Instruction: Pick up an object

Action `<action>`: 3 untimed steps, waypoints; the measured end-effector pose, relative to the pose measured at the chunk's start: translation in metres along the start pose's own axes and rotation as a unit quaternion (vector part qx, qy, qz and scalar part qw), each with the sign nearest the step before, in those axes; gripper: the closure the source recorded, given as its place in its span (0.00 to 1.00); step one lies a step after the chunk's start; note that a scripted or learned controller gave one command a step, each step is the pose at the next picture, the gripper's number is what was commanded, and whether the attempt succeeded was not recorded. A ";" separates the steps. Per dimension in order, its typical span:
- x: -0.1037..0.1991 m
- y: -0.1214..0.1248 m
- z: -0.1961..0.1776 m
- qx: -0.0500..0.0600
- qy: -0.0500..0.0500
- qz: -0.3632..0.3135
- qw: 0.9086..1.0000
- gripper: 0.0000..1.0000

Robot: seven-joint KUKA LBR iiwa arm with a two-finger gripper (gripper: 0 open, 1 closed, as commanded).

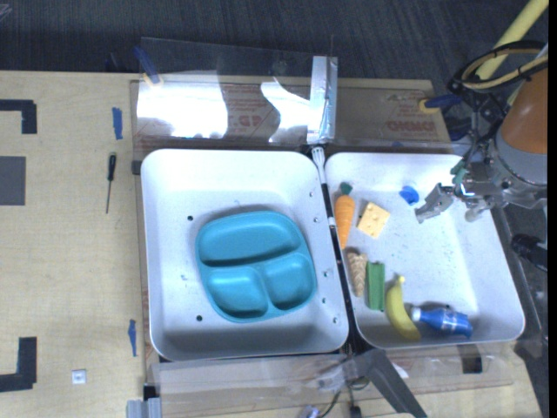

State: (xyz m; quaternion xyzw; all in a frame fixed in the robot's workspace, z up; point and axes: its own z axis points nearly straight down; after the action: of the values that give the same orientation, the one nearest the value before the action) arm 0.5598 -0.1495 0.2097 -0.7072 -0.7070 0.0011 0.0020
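The gripper (451,200) hovers over the upper right of the right bin (487,268), jaws apart and holding nothing. Beside it to the left lies a small blue object (409,195). Further left sit a cheese wedge (374,219) and a carrot (345,218). A banana (398,307) and blue bottle (442,320) lie near the front wall. The left bin (165,233) holds a teal divided tray (254,264).
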 end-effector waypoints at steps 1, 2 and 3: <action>0.057 -0.038 0.109 0.004 0.001 -0.043 0.999 0.00; 0.048 0.017 0.123 -0.005 -0.001 -0.065 0.998 0.00; 0.052 -0.048 0.123 -0.006 -0.001 -0.038 0.999 0.00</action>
State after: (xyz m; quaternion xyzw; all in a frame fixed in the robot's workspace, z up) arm 0.5114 -0.0971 0.0873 -0.6799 -0.7333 -0.0025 -0.0036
